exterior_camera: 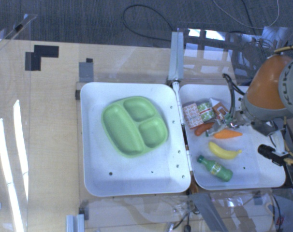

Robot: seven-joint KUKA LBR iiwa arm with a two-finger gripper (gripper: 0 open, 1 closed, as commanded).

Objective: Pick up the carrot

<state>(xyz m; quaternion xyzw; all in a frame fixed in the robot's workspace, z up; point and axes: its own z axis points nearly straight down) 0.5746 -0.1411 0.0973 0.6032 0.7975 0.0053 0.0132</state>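
Hovering over right bin (274, 175): gripper (232, 122), finger state indiscernible, just above carrot (227, 135). Carrot lies on bin floor, above banana (224, 151). Lift not yet done.

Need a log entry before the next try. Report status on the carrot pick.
Gripper low in right bin, just above carrot. Carrot lying on bin floor, not gripped. Banana and red item close beside it.
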